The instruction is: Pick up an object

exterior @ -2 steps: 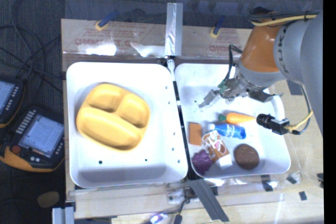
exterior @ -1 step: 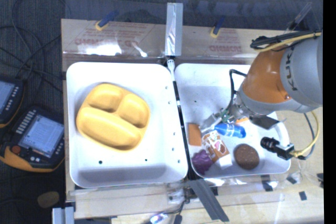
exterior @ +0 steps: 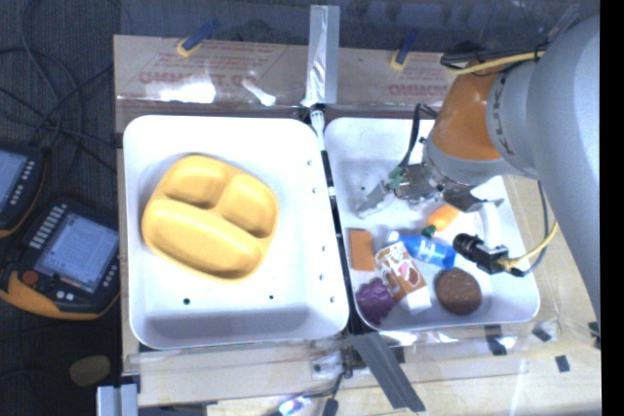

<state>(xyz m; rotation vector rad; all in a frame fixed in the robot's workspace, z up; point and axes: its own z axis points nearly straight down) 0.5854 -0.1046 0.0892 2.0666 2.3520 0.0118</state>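
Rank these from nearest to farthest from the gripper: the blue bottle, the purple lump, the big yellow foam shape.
1. Blue bottle, right bin, just below the gripper.
2. Purple lump, right bin's lower edge.
3. Big yellow foam shape, left bin.

My grey arm [exterior: 570, 102] comes in from the right, bending down and leftward, the orange band [exterior: 466, 120] just above my wrist. My pincer [exterior: 382, 197] hangs low, pointing left and downward; whether it is parted or closed I cannot tell.
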